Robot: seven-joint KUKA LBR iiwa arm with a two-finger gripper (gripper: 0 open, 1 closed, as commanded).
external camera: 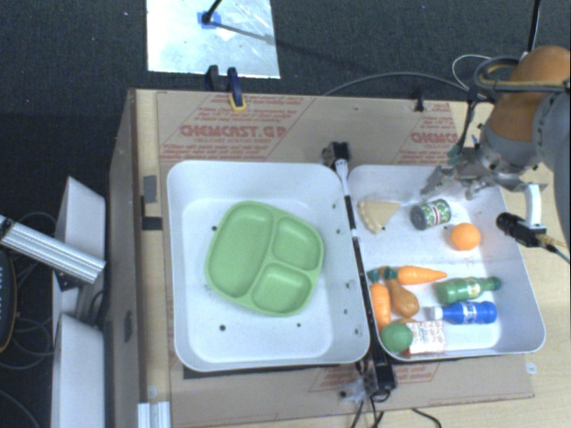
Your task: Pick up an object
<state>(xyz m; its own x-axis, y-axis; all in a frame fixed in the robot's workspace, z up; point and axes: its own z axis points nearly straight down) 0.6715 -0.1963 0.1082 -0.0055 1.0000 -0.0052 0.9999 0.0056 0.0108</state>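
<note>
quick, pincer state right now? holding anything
Pincer: cannot be told. It hangs over the far end of the right bin, just above the small can, with nothing visibly between it.

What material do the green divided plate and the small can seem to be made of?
Green divided plate: likely moulded plastic, matte, one even colour with soft rounded edges. Small can: possibly metal with a printed label, since its end looks pale and shiny; it may be a plastic toy.

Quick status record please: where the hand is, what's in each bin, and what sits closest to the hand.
hand: above right bin's far edge
left bin: green divided plate
right bin: small can, orange ball, two carrots, green bottle, blue bottle, pale wedge
nearest to hand: small can, lying on its side
held: nothing visible
</note>
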